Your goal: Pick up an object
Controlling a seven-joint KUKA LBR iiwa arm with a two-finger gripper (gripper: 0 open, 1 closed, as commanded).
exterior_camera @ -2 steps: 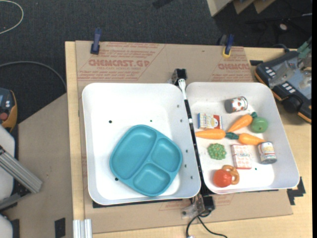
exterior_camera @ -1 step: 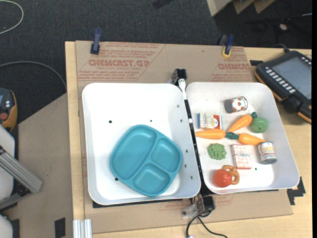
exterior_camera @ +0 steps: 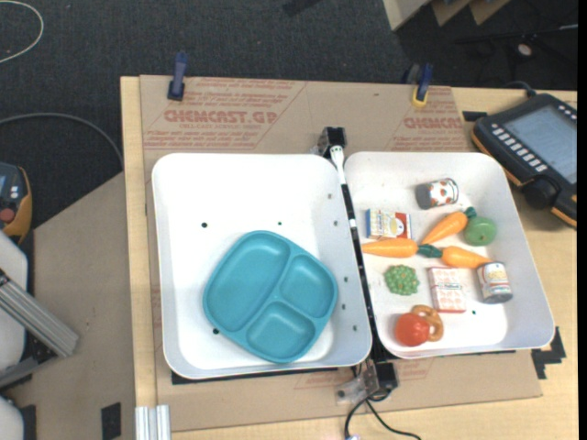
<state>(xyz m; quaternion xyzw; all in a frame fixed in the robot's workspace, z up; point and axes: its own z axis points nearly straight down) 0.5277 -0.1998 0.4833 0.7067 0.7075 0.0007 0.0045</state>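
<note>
**Crowded right bin, risky pick**

Hand state: cannot tell. Candidate objects packed in the right bin (exterior_camera: pixel 514 246): carrots (exterior_camera: pixel 390 247) touching end to end, small cans (exterior_camera: pixel 495 281), cartons (exterior_camera: pixel 387 223), a tomato (exterior_camera: pixel 415 328), broccoli (exterior_camera: pixel 401 280). Likely to pinch two at once or roll a can aside. Teal plate (exterior_camera: pixel 270 293) alone in the left bin (exterior_camera: pixel 183 200); too flat to grip easily.

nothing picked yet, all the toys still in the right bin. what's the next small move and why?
Probably bring the arm in from the right and centre the gripper above the tomato near the front edge of the right bin. It looks like the easiest target: it sits slightly apart from the carrots and small boxes, which are packed close together mid-bin. The blue tray alone occupies the left bin.
</note>
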